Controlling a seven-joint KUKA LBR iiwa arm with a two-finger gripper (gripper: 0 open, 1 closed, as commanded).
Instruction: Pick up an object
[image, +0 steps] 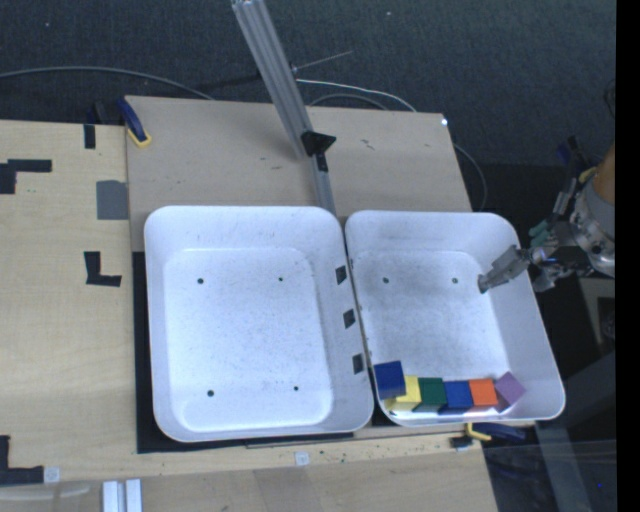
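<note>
A wooden bench (250, 140) filled most of the frame, its pale top running from the left edge to past the middle. On it sat two shallow white bins side by side. The left bin (165, 240) took up the centre-left of the frame. The right bin (420, 225) sat touching it along their shared rim, toward the centre-right.

A long grey metal rail (275, 70) slanted down from the top centre of the frame to the point where the two bins met at their upper corners.

The arm came in at the right edge of the frame, at about mid-height. Its gripper (497, 270) hung over the right rim of the right bin, pointing down and to the left. From this angle it could not be told whether it was spread or pressed together, and nothing showed in its grasp.

The blocks lay in a row along the lower wall of the right bin, in the lower right of the frame, well apart from the gripper and below it. From left to right: a blue block (388, 378) resting on a yellow block (405, 399), a green block (432, 390), a second blue block (458, 395), an orange block (483, 392), and a purple block (509, 387) in the bin's corner. They touched each other in a line.
</note>
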